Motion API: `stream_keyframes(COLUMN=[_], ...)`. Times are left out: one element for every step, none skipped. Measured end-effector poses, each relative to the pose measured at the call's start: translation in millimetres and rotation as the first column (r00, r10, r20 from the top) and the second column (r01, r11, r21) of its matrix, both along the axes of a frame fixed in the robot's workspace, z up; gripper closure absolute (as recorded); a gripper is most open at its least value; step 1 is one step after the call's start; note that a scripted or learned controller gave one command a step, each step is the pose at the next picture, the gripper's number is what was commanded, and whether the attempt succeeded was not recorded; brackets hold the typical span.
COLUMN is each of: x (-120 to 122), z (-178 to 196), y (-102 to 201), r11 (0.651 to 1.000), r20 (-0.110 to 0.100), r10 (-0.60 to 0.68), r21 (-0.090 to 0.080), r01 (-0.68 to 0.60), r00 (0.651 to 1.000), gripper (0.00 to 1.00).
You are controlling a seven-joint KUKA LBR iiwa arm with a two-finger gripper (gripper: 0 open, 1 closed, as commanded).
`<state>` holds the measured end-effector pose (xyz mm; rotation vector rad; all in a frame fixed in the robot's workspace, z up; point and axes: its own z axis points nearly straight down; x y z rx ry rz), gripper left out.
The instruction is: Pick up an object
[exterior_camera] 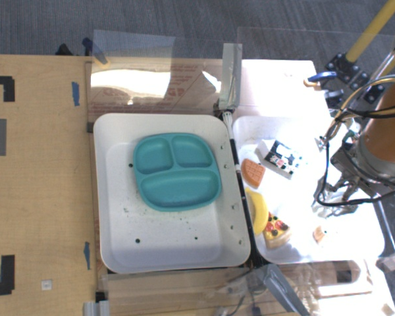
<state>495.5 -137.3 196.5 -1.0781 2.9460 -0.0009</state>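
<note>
Nothing lifted yet: banana (257,214), pizza slice (276,230) and small box (281,158) lying in right bin (296,255); end effector (342,196) hovering at three o'clock, grip state impossible to tell.

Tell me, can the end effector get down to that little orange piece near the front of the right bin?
Probably yes: the end effector hovers just beside the orange piece, with bare bin floor around it.

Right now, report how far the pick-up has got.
Done: nothing lifted yet. The banana, pizza slice and small black-and-white box all lie in the right bin; the teal divided plate sits in the left bin. In hand: the gripper is over the right bin. Left: grasp and raise one item.
</note>
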Motion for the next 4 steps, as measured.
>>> stream_keyframes(x=[-8,-9,-15,13], z=[21,20,-12,-12], y=[54,55,81,150], r11=[0.846,0.329,-0.329,0.077], r20=[0.004,0.001,-0.001,0.002], r10=[0.533,0.944,0.944,0.997], r21=[-0.004,-0.005,-0.001,-0.002], r01=[-0.533,-0.944,-0.944,-0.997], r00=[0.846,0.329,-0.329,0.077], gripper=[1.00,1.00,1.00,1.00])
